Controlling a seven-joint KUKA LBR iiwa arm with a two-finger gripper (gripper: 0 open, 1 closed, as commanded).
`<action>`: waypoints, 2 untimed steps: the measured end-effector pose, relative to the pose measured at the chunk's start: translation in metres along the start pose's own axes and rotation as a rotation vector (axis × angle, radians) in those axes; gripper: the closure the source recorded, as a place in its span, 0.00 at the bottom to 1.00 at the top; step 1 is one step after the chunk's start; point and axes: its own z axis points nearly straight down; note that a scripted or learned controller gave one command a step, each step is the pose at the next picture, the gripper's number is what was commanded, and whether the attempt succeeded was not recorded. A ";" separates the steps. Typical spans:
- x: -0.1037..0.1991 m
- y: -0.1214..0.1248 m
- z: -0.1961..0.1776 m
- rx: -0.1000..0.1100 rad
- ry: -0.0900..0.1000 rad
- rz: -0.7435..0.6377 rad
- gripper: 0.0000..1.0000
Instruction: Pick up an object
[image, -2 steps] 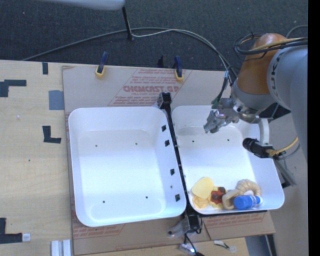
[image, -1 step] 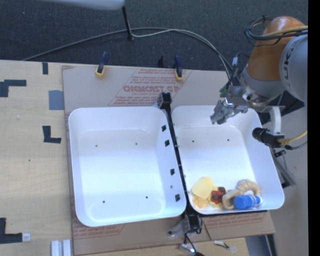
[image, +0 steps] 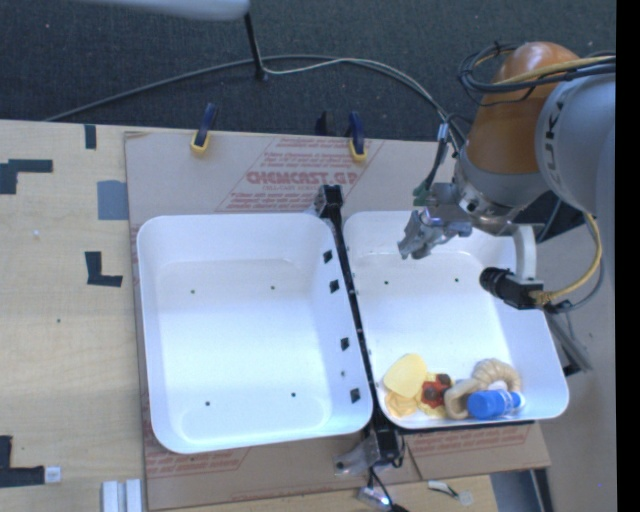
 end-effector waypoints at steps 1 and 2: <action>0.046 -0.028 -0.001 0.000 0.000 -0.001 1.00; 0.094 -0.054 0.006 0.001 0.000 -0.001 1.00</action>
